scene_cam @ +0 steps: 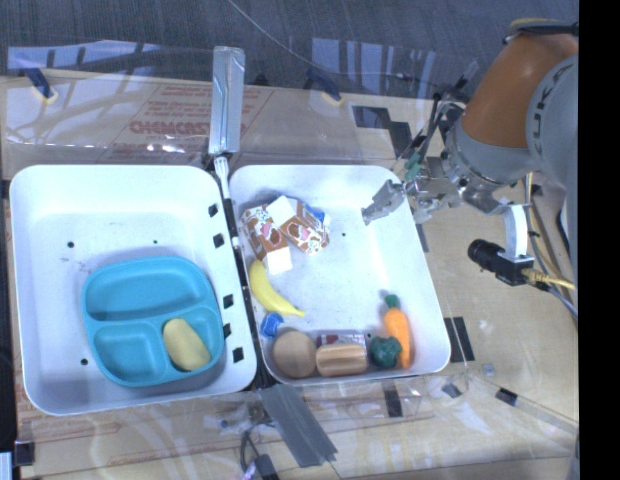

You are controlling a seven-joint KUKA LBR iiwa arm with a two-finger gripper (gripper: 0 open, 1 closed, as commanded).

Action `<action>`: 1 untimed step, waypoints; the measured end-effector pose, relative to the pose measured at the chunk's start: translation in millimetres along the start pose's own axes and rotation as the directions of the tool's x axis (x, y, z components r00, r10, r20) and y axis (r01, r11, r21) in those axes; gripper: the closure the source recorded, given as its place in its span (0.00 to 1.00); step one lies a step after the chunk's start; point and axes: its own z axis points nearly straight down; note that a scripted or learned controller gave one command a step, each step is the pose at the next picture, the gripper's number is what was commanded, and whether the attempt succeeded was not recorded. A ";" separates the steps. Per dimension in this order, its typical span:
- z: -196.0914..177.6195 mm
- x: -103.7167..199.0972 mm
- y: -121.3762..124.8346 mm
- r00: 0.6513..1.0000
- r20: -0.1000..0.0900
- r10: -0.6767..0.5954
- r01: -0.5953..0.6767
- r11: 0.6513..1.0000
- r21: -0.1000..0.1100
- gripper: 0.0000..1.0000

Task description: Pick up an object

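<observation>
While the grey two-finger gripper (382, 204) hangs over the upper right rim of the right white bin (342, 268), I cannot tell its opening. Left of it lie crumpled snack packets (285, 230); below, a yellow banana (264, 290), orange toy carrot (396, 332), and brown round bun (293, 354). Further left, a blue plastic tray (140, 313) holds a yellow lemon (186, 343).

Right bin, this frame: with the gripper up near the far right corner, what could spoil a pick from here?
1. The toys are packed along the near wall: the carrot, hot dog and round bun touch or nearly touch, so fingers may nudge neighbours or catch two.
2. The banana lies against the divider wall, leaving little room on that side.
3. The gripper hangs over the right bin's rim; a straight descent could clip it.
</observation>
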 end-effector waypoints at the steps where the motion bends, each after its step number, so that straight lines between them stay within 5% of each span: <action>1: 118.3 13.2 -85.6 1.000 -0.003 0.015 -0.015 1.000 0.009 0.00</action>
